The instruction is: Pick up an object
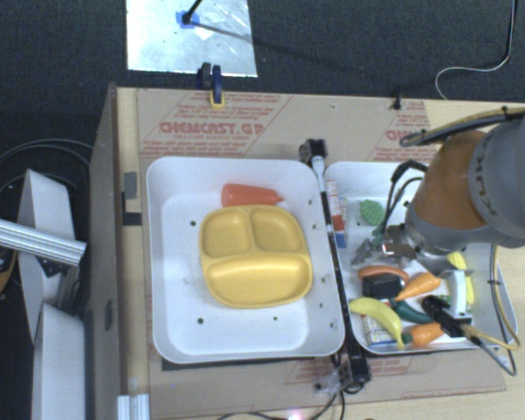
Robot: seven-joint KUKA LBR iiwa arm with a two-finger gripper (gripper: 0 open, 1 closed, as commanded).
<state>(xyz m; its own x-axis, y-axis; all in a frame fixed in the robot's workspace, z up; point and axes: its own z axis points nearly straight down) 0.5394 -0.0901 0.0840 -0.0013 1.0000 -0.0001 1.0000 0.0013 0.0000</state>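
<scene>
We read the two white bins as a source and a spare. The right bin (350, 175) carries the clutter: a yellow banana (378, 315) near its front edge, an orange carrot-like piece (417, 285) and another orange piece (426, 332) close by, a small green item (371, 210) toward the back, a dark block with an orange top (381, 280) in the middle, and a red-and-white tube (335, 213) lying along the divider wall. These lie jumbled and touching one another (probably tipped in loose), so any one of them could serve as the object to pick up.

The left bin (171, 261) holds a yellow divided plate (254, 256) set flat in its middle, with an orange-red piece (251, 194) just behind it against the back wall.

The arm (472, 186) reaches in from the right and bends down over the right bin, its orange band above the wrist. The jaws (381, 248) sit low among the toys, just above the dark block and near the carrot-like piece. We cannot tell how far apart they stand, and we see nothing clearly caught in them. Our judgement is that the arm is at the bottom of a grasp attempt, with the crowding likely to make a clean hold hard.
</scene>
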